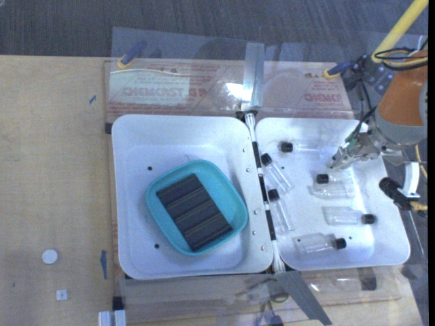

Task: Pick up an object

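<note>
— Vials, clear ones with black caps, scattered flat across the right bin [401,246]. I count about 6. The left bin [129,182] has a teal tray [160,226] with a dark ridged block [194,211] lying in it.

— Where's the arm?

— Reaching in from the right, orange band up top, gripper [340,160] down low over the upper middle of the right bin. The tip sits just above and beside the vial [334,184] whose cap points left, near the bin's centre.

— Has it got anything?

— Can't say that. Nothing visible between the tips, and from here I can't tell whether they're apart or together; they blur into the glare and the clear plastic.

— So how far along?

— Early, I'd judge. Every vial I can see lies on the bin floor; none is lifted. The approach looks mostly made, but the grab and the lift are both left to do.

— Nearest candidate?

— That centre vial, I'd guess, though another [293,145] lies up left of the tip, near the bin's top edge. The 2 by the divider are further off.
</note>
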Controlling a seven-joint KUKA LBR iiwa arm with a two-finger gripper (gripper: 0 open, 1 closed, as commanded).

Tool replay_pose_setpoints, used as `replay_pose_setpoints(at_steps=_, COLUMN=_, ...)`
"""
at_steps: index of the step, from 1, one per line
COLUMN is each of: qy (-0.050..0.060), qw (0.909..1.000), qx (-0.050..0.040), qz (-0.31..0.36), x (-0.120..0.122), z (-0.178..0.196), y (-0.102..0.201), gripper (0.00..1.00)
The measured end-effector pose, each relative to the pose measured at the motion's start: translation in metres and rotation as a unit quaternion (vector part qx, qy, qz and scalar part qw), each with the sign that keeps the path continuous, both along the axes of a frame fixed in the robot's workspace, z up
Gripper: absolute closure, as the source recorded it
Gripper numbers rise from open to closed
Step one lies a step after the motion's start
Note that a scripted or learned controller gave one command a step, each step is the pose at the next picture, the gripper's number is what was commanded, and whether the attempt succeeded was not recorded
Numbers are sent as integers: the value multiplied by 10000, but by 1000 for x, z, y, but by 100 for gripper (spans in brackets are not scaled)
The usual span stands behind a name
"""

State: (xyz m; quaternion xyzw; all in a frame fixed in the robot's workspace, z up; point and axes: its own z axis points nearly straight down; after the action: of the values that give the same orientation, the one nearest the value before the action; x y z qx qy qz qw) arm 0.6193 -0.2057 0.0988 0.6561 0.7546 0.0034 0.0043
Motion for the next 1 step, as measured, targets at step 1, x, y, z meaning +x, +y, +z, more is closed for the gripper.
replay_pose_setpoints(at_steps=1, qy=0, qw=10000, qx=0, qz=-2, x=0, z=0, y=0, gripper=0)
